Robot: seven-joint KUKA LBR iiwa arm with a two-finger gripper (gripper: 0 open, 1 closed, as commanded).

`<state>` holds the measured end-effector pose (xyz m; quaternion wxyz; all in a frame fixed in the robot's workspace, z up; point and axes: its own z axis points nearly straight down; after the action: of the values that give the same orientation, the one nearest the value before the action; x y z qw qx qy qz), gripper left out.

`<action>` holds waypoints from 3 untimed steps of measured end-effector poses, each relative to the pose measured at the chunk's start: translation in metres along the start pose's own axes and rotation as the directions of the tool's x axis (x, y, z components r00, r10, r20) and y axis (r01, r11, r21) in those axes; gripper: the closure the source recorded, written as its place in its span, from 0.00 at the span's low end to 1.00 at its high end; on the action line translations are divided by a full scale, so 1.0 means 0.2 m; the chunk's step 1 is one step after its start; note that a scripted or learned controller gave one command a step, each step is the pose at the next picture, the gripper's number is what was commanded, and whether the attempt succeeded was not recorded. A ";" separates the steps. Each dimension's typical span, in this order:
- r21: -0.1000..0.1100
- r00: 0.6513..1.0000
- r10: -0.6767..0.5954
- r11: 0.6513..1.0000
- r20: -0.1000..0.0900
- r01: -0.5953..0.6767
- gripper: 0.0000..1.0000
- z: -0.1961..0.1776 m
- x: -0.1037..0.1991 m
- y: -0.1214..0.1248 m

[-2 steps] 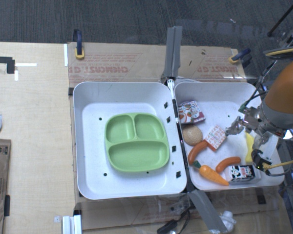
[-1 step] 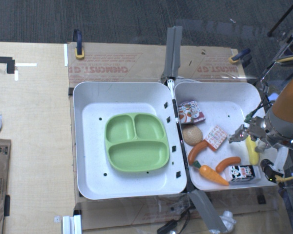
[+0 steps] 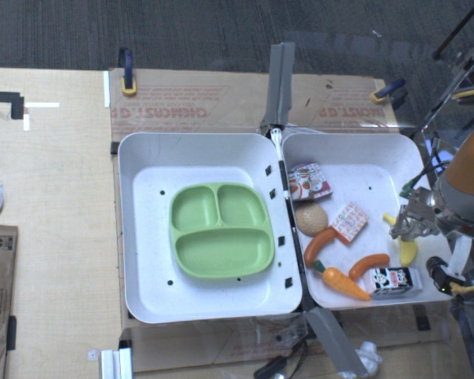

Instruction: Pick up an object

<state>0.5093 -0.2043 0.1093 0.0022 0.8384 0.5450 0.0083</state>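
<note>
Two shallow white bins sit side by side on a pale wooden surface (image 3: pixel 47 172), seen from above at a slant. The left bin (image 3: pixel 134 235) holds a green divided plate (image 3: pixel 221 230) with three compartments, lying flat near the bin's middle. The right bin (image 3: pixel 379 160) holds a scatter of small play-food items. At about 11 o'clock in that bin lies a red and white packet (image 3: pixel 309 181); just below it, toward 9 o'clock, a tan round bun (image 3: pixel 311 218). Near the centre a small red and white carton (image 3: pixel 349 222) lies tilted, touching the upper end of a reddish sausage (image 3: pixel 319 245). At 6 o'clock an orange carrot (image 3: pixel 344 283) lies on its side, with a second sausage (image 3: pixel 368 264) just above it and a black and white milk carton (image 3: pixel 393 280) just beside that, toward 5 o'clock. A yellow item (image 3: pixel 408 251), partly hidden, sits at 3 o'clock by the bin's right wall. The grey arm reaches in from the right, its orange band (image 3: pixel 466 168) at the picture's edge, and the claw (image 3: pixel 415 226) hangs over that yellow item at 3 o'clock. Whether the claw is open or closed cannot be told from this angle, and nothing is visibly held in it
</note>
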 end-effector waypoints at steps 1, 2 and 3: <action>0.016 0.947 -0.320 0.947 0.007 0.320 1.00 -0.40 0.20 0.11; 0.016 0.947 -0.320 0.947 0.007 0.320 0.00 -0.40 0.19 0.11; 0.018 0.988 -0.154 0.988 0.005 0.154 0.00 0.05 0.03 0.04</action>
<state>0.5197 -0.2025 0.1004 -0.0029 0.7939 0.6081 0.0008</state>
